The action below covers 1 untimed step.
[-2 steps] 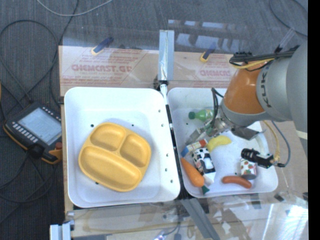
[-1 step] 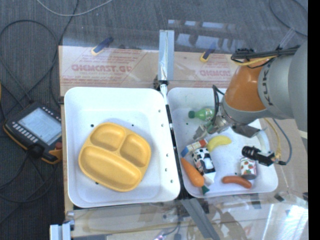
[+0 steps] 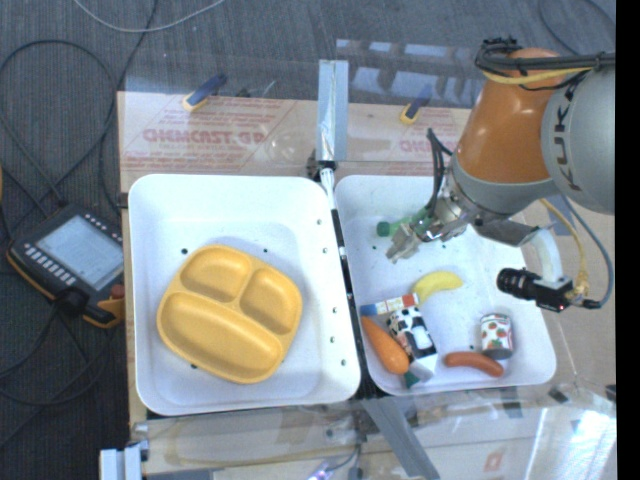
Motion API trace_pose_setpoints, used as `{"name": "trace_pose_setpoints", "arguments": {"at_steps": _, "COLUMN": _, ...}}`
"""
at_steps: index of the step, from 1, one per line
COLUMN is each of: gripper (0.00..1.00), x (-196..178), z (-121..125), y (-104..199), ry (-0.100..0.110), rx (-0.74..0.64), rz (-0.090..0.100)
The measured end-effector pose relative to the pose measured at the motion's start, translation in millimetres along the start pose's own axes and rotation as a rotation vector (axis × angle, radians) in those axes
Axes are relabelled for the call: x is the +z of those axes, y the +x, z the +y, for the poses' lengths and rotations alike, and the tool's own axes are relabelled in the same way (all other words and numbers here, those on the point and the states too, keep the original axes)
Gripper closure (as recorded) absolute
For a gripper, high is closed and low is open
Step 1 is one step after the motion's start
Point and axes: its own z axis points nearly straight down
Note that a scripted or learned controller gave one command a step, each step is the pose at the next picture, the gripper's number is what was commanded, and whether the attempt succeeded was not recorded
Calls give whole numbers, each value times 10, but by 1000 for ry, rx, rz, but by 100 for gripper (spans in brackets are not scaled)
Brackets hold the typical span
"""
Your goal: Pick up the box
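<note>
Gripper (image 3: 408,240) hangs over upper-middle of the right bin (image 3: 540,368), fingers look slightly apart with nothing between them, though small and hard to be sure. The box (image 3: 413,333), a small black-and-white cow-patterned carton, lies lower in frame and almost straight below the gripper, near the bin's bottom-left, long axis running roughly up-down in frame with a slight tilt. It's touching or just beside the carrot (image 3: 385,345) on its left, banana (image 3: 437,285) just above-right, sausage (image 3: 473,364) and can (image 3: 495,334) to the right; tight on the carrot side, likely awkward.
</note>
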Motion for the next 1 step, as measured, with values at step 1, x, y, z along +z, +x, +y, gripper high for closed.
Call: {"name": "trace_pose_setpoints", "arguments": {"at_steps": 1, "gripper": 0, "x": 1, "z": -1, "y": 0, "ry": 0, "rx": 0, "rz": 0}}
